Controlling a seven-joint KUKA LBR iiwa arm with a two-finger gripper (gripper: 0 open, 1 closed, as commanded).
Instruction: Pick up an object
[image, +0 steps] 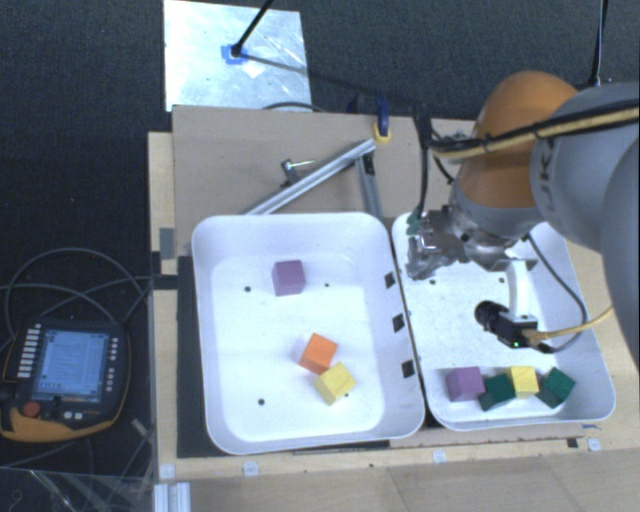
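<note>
Blocks lie in both white bins on the desk. Left bin (215, 300) carries a purple cube (288, 277) near its far side, with an orange cube (318, 352) touching a yellow cube (336, 382) nearer the front. Right bin (590, 395) has a purple block (464, 382), green block (494, 390), yellow block (524, 379) and second green block (556, 386) in a row at its front edge. The pincer (428, 250) hovers over that bin's far left corner, well apart from them; whether it is clenched or released cannot be told.

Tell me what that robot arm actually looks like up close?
The arm is a thick, rounded grey casing with a glossy orange band above the wrist. Below that sits a silvery metal gripper and a white bracket carrying a small black unit. Dark cables and a tan hose trail off it.
</note>
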